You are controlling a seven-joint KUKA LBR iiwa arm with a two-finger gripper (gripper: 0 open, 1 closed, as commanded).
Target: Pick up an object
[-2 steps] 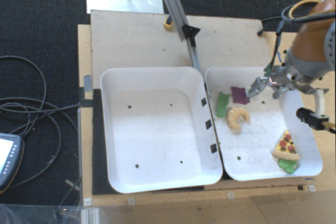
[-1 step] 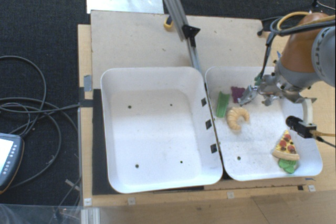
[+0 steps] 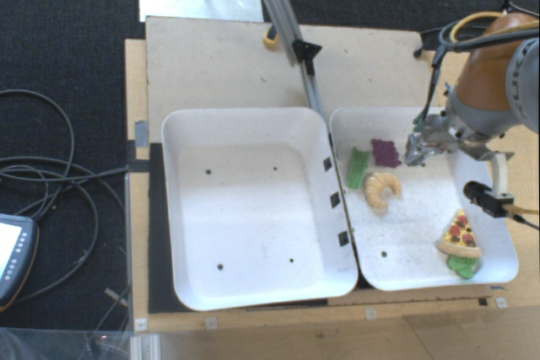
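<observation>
Although the grey arm with its orange band reaches in from the right of the frame, its gripper point(image 3: 416, 149) hangs over the upper middle of the right-hand shallow white bin point(image 3: 498, 270), and whether it is spread or pressed together I cannot tell. Nothing shows between its tips. Just left of it lies a small purple lumpy toy point(image 3: 386, 152), the likeliest target; beside that sit a green oblong piece point(image 3: 358, 168) and a tan croissant-shaped toy point(image 3: 382, 189). A toy pizza slice point(image 3: 459, 235) lies at the lower right on a green leafy piece point(image 3: 462, 266). The left-hand white bin point(image 3: 181, 206) stands alongside on the desk point(image 3: 202, 63). The purple toy looks light, stiff and perhaps slick; pinching it across its narrower width seems soundest.
</observation>
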